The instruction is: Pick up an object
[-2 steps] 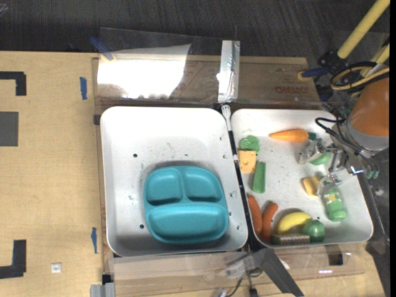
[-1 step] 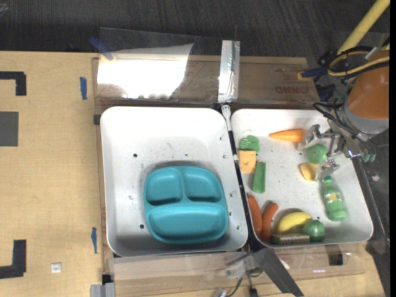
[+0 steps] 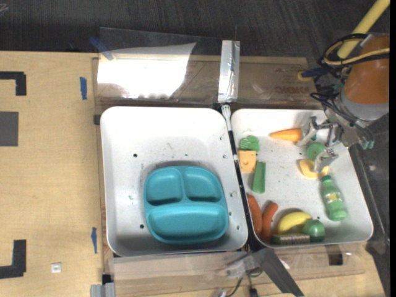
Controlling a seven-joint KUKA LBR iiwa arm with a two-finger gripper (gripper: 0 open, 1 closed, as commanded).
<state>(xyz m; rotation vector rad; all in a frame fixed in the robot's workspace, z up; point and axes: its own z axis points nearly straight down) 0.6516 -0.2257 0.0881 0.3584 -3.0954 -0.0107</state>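
Observation:
The right bin [image 3: 362,190] holds several toy foods. An orange carrot [image 3: 285,135] lies at the back, with a green leafy piece [image 3: 249,143] above a yellow-orange block [image 3: 247,161] and a green pickle [image 3: 258,176] at the left. Two red sausages [image 3: 262,216], a banana [image 3: 292,220] and a green ball [image 3: 314,229] lie at the front. A green bottle [image 3: 333,198] lies at the right. My gripper [image 3: 322,143] hangs over the back right of this bin, right at a small green piece [image 3: 314,151] and a yellow wedge [image 3: 307,168].
The left bin [image 3: 117,166] holds a teal divided plate [image 3: 184,203] at its front. A clear plastic sheet [image 3: 148,73] and a silver taped strip [image 3: 229,70] lie behind the bins. Yellow and black cables [image 3: 346,48] run above the orange wrist band [image 3: 368,82].

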